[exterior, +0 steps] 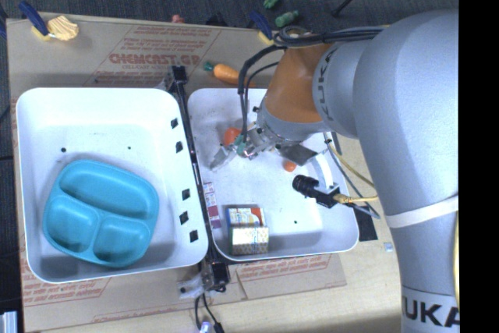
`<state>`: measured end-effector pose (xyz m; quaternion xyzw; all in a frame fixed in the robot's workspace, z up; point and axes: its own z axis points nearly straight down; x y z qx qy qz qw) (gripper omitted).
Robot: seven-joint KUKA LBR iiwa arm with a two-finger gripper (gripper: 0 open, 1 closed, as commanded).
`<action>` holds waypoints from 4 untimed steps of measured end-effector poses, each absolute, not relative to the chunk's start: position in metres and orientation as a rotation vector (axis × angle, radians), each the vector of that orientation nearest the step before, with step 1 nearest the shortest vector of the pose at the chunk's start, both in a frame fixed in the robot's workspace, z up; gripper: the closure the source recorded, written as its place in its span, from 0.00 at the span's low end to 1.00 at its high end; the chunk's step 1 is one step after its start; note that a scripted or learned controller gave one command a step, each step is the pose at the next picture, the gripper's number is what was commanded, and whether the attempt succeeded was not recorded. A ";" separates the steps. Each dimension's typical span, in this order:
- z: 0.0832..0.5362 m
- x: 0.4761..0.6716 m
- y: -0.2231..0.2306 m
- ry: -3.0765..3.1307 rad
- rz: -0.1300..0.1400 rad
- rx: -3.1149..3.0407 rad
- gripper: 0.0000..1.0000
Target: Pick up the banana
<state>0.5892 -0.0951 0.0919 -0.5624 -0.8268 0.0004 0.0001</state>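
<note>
Banana: its place cannot be told, since the grey arm (pixel 390 90) covers the far right of the right bin (pixel 343 234) and nothing clearly banana-like lies in the open part. The gripper (pixel 234 152) hangs low over that bin's upper left area, pointing toward the divider between the bins; whether it is spread or closed cannot be told. A small orange piece (pixel 231 136) sits just beside it, and another orange bit (pixel 290 165) lies near. A printed box (pixel 247 228) rests by the bin's near wall. The left bin (pixel 31 113) holds a blue sectioned plate (pixel 100 210). A carrot (pixel 226 74) lies on the cardboard behind the bins.
</note>
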 end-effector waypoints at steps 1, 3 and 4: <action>0.092 0.620 -0.098 -2.904 0.001 -1.201 0.00; 0.092 0.586 -0.206 -3.070 0.002 -0.655 0.00; 0.095 0.543 -0.211 -3.135 -0.001 0.169 0.00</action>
